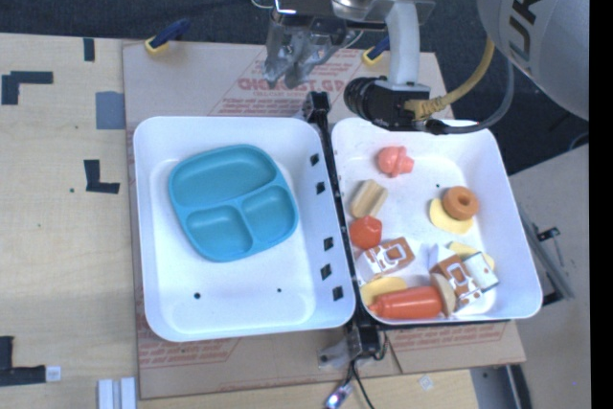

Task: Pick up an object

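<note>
Two bins: left bin (153, 235) carries a blue divided plate (233, 202); right bin (508, 206) carries the toy food.
Candidates: pink piece (394, 161), tan block (368, 198), red piece (365, 232), ringed doughnut (461, 204), red sausage (410, 303), all lying loose in the right bin.
Gripper (297, 62): raised beyond the bins' far edge, over the cardboard; nothing between its fingers, grip state not legible.
Progress: judged unstarted; choosing, descent, grasp and lift all remain.

Two white bins (230, 321) sit side by side: one holds a single blue divided plate (232, 201), the other what looks like nine toy food pieces (412, 302), some overlapping.
</note>
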Controlling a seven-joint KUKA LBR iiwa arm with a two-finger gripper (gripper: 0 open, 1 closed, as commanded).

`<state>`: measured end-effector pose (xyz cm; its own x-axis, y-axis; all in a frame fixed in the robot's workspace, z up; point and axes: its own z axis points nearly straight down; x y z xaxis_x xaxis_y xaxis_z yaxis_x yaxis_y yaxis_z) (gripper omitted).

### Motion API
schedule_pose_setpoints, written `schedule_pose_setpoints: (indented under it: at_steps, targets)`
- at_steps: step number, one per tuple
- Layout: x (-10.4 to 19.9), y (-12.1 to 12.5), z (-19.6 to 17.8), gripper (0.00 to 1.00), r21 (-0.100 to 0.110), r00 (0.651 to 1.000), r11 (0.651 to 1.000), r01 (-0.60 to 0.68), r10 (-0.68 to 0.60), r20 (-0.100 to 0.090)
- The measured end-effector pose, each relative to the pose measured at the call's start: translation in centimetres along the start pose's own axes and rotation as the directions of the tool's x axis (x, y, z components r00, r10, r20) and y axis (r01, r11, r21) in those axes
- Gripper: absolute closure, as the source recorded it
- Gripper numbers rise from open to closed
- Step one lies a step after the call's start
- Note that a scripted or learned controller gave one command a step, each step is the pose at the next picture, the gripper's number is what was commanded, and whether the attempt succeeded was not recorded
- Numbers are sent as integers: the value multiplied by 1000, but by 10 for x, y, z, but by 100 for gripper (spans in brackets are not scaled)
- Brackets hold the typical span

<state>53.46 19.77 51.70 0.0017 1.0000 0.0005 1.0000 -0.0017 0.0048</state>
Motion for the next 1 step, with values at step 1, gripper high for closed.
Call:
schedule_pose_setpoints:
  at_steps: [1]
  targets:
    - [22,-4,246,100,19,1000,1000,3,-4,6]
